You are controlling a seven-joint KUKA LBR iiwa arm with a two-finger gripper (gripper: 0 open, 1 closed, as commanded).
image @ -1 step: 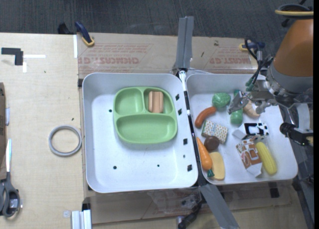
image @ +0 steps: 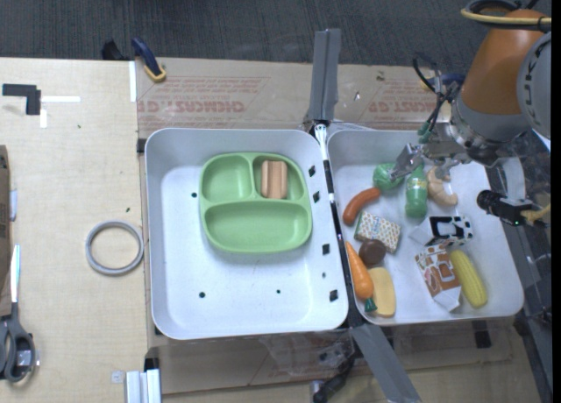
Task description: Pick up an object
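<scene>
Many toy foods crowd the right bin; gripper hangs by the green veg at its far edge, jaw state unclear. Best to centre on one item, descend straight, avoid neighbours.

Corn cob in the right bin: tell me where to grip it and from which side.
Probably grip the corn cob across its middle, coming straight down from above. It lies flat and slanted, its right side clear, but the wrapper touches its left, so that finger needs care.
</scene>
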